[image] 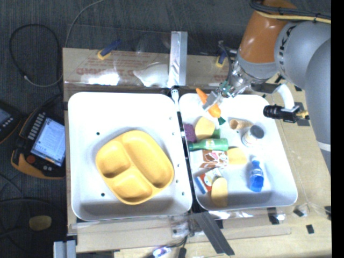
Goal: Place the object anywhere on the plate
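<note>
Tool (214, 105) over right bin (279, 190), yellow plate (134, 166) left

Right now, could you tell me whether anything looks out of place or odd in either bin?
Nothing looks spilled or damaged. The yellow divided plate lies askew in the left bin, and the right bin holds a jumble of small items.

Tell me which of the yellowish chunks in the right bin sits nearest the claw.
The yellow wedge at the bin's upper left, just below the claw. The pale yellow block lies mid-bin, and the tan piece sits far down near the front wall.
</note>
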You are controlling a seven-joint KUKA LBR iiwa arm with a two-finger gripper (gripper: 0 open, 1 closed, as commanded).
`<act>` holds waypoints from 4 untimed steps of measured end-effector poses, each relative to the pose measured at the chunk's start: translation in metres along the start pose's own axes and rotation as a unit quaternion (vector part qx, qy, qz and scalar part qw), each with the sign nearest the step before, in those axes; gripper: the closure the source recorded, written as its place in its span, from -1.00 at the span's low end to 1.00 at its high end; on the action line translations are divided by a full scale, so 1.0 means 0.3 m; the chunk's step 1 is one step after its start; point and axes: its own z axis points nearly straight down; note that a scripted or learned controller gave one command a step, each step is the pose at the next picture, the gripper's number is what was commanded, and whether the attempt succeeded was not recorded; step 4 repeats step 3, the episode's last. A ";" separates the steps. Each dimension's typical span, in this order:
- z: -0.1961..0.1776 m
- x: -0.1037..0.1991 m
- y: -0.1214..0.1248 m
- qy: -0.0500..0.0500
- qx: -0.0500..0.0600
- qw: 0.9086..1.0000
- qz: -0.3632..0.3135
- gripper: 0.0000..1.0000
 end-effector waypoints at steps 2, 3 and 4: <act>0.010 0.595 -0.111 0.000 0.001 0.984 -0.177 1.00; 0.010 0.594 -0.112 0.000 0.001 0.984 -0.177 -1.00; 0.010 0.594 -0.112 0.000 0.001 0.984 -0.177 -1.00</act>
